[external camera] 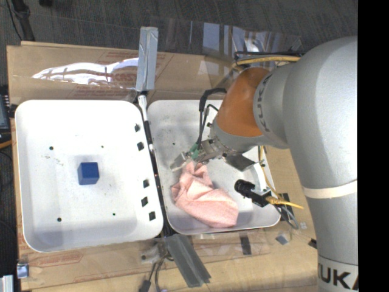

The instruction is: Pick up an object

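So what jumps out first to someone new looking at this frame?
The big grey arm with its orange band fills the right side, its hand down in the right bin just above a crumpled pink cloth. A small blue cube sits alone in the left bin.

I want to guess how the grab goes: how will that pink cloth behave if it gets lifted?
The pink cloth lies crumpled in folds, so it is probably floppy and would drape and sag. It looks thin, so likely light. Pinched by one fold, it may unfurl rather than lift whole.
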{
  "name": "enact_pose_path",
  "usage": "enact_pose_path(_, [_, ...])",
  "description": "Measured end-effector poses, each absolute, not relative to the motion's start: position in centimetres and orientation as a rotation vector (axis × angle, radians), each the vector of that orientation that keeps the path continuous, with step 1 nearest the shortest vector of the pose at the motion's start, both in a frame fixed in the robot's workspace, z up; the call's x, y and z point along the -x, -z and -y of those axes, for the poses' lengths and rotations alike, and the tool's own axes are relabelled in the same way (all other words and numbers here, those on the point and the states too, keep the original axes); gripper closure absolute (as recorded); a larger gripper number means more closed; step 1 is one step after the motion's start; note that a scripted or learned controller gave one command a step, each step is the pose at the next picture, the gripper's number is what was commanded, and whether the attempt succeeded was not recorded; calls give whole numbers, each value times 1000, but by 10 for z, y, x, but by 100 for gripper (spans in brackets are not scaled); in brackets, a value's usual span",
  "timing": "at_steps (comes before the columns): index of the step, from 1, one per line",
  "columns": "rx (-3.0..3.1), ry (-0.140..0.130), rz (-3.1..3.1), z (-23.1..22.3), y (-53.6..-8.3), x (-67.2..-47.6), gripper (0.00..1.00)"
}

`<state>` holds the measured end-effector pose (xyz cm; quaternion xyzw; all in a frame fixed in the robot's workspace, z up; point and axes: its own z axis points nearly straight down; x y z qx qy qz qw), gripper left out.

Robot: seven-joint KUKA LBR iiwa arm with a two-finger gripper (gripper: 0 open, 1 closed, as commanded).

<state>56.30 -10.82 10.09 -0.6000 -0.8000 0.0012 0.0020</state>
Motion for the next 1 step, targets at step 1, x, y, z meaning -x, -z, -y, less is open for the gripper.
enact_pose_path(1, [1878,-5,2511,108,-110,-563,100])
